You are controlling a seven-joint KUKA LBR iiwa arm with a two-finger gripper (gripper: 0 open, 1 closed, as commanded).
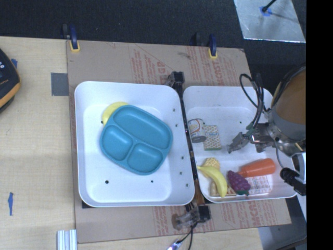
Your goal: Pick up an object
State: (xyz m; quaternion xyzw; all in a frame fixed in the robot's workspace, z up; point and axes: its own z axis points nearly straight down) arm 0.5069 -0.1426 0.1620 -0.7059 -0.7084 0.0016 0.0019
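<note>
1. My gripper [235, 144] hangs over the right bin [223, 99], at about three o'clock of its floor; its fingers are slightly spread and pinch nothing.
2. Orange carrot [257, 167] lies at five o'clock from my gripper, near but apart.
3. Banana [217, 178] and purple grapes [238, 182] rest at the bin's six o'clock edge.
4. Small patterned packet [212, 137] sits at nine o'clock from my gripper.
5. Left bin [93, 189] holds a blue divided plate [136, 138], partly covering a yellow item [111, 111] at its ten o'clock.

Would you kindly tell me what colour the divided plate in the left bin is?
The divided plate is light blue, seen clearly in the camera view from above.
</note>
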